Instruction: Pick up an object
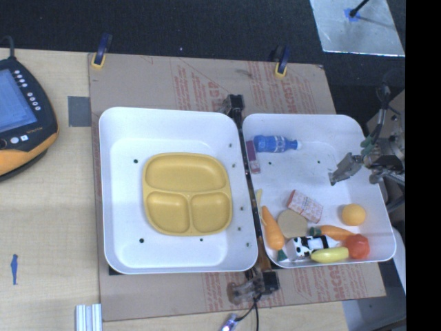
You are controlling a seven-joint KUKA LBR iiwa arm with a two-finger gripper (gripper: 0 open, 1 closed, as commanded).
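the gripper (357, 163) hangs over the right edge of the right bin (313, 124), its fingers slightly parted with nothing between them. below it lie an orange ball (353, 214), a small pink box (304, 205), a tan disc (292, 224), a carrot (273, 229), a yellow banana (329, 255), a red tomato (357, 246) and a black-and-white toy (306, 245). a blue bottle (274, 144) lies near the bin's top left. the left bin (117, 192) holds a yellow divided tray (187, 192).

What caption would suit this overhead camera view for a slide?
Gripper poised over the right bin of toy food and a blue bottle; yellow divided plate in the left bin.
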